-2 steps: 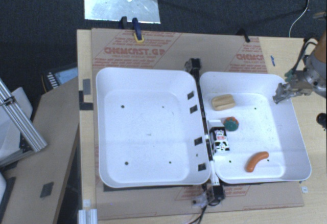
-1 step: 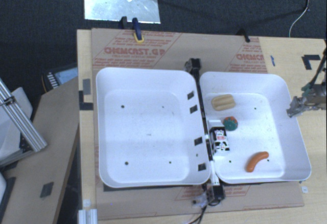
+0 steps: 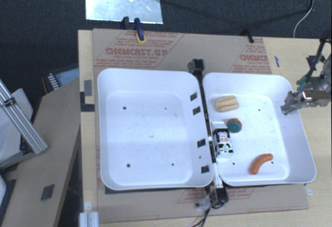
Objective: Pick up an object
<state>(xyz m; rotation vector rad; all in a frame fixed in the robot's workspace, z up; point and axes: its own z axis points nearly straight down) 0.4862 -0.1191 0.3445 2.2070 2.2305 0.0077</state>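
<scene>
Over the right rim of the right bin, the gripper hangs at the picture's right side, small and blurred; whether its fingers are apart or together cannot be told, and nothing shows between them. Four things lie in that bin, all well apart from the gripper: a tan bread roll toward the far left, a green ball just nearer, a black-and-white carton by the left wall, and an orange sausage near the front. Beside it on the bench sits the left bin.
</scene>
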